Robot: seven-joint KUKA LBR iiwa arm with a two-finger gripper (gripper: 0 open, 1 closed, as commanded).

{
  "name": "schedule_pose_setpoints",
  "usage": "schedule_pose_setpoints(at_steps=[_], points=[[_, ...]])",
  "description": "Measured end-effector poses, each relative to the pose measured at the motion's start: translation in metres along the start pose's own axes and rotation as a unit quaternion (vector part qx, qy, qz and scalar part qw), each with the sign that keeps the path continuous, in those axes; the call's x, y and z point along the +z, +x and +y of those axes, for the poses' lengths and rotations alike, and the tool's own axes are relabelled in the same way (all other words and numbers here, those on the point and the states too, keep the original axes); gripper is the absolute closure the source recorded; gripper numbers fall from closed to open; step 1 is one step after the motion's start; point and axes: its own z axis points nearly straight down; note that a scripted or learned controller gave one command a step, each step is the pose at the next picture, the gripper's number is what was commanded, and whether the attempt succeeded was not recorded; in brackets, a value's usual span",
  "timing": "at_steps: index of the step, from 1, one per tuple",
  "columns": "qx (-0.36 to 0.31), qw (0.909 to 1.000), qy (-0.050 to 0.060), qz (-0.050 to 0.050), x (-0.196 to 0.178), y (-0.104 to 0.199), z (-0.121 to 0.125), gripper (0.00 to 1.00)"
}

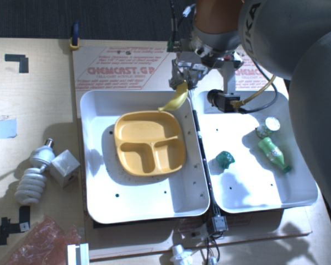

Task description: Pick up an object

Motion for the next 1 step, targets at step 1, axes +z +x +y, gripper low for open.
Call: schedule_pose_setpoints(at_steps=[1], points=[[0.000, 1.0000, -0.001, -0.001, 0.0097, 0.0051, 0.0098, 1.00]])
